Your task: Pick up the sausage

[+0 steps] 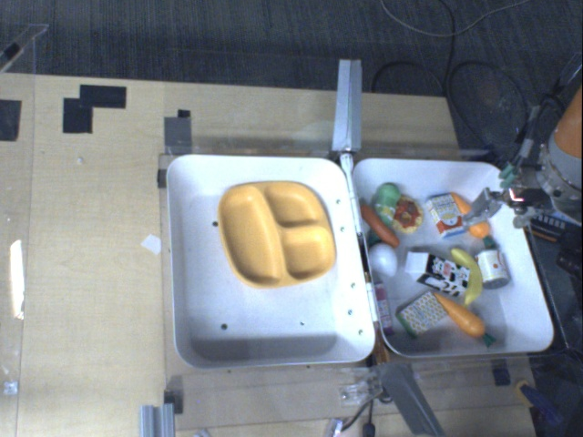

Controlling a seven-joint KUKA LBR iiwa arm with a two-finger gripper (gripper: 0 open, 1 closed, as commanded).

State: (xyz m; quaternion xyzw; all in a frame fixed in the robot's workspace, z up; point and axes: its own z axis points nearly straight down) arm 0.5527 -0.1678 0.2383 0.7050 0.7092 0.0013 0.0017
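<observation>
Pale wooden tabletop (82,244) bearing two white bins. Sausage (379,225) in right bin (537,335) by its left wall, well left of pincer (492,203); long axis slanting upper-left to lower-right. Pincer grip: cannot tell. Yellow divided tray (276,232) in left bin (196,335). Banana (470,273), carrot (460,315), small can (492,267) alongside.

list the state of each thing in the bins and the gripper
yellow tray: upright in the left bin, compartments bare
sausage: lying at the right bin's left edge, untouched
banana: lying on the cow-print carton
carrot: lying flat, near the front wall
small can: upright beside the banana
gripper: low over the right bin's far right, away from the sausage
</observation>
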